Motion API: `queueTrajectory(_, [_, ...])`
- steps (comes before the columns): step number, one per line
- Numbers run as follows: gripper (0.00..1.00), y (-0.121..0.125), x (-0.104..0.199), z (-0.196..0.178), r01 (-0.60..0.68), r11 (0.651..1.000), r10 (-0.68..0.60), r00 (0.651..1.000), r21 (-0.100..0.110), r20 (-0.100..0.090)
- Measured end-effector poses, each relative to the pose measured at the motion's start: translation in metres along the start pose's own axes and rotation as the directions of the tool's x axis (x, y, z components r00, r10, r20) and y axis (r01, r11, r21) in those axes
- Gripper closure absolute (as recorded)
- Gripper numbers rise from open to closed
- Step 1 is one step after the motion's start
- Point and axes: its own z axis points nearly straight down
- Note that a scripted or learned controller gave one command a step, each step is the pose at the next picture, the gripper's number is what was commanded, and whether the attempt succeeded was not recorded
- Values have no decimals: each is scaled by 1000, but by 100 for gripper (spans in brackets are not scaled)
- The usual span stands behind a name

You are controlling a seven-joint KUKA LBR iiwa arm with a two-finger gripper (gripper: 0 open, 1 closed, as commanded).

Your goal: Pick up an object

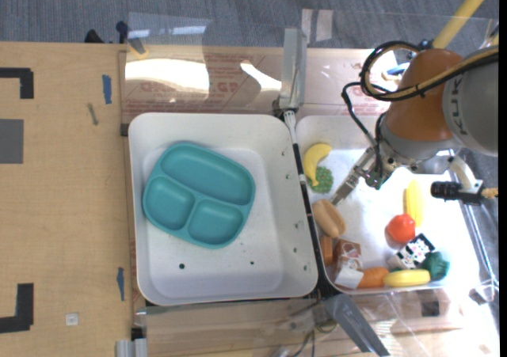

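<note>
Claw (342, 191): hanging low over the right bin (451, 217), fingers looking nearly closed, gripping nothing.
Nearest items: bread roll (329, 218) lying just below it; banana (316, 159) and broccoli (322, 180) sitting beside.
Left bin (273, 264): holding a teal tray (199, 194).

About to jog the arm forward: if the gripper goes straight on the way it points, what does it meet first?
Probably the bread roll: the gripper slants down-left toward it. The broccoli lies just beside that line, and depth is unclear.
</note>
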Motion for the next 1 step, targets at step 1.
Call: queueTrajectory(1, [0, -113, 37, -1, -157, 988, 157, 988, 2, 1])
